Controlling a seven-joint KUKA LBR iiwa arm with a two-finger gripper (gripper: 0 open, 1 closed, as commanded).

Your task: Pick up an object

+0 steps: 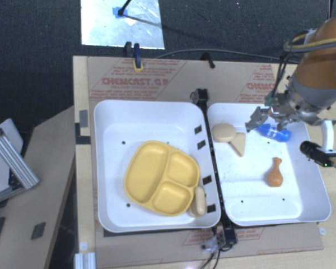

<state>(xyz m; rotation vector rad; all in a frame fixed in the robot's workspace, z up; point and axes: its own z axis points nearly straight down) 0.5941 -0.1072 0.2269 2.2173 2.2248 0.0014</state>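
Hand (269, 118) low over right bin (308, 206), at its 1 o'clock corner; whether clenched or released, cannot tell. Blue object (275, 132) lies just beneath it, on the bin floor. Tan mushroom-shaped piece (229, 136) at bin's 10 o'clock. Orange pear-shaped piece (275, 172) near centre. Left bin (109, 150): yellow divided tray (159, 178), beige piece (199, 200) touching its 4 o'clock edge.

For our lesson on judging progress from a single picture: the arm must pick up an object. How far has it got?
Done: the gripper has reached the right bin and sits over the blue object. In hand: nothing can be seen between its fingers, so no grasp is confirmed. Left: gripping and lifting. The orange pear-shaped piece and the beige piece lie untouched on the bin floor.
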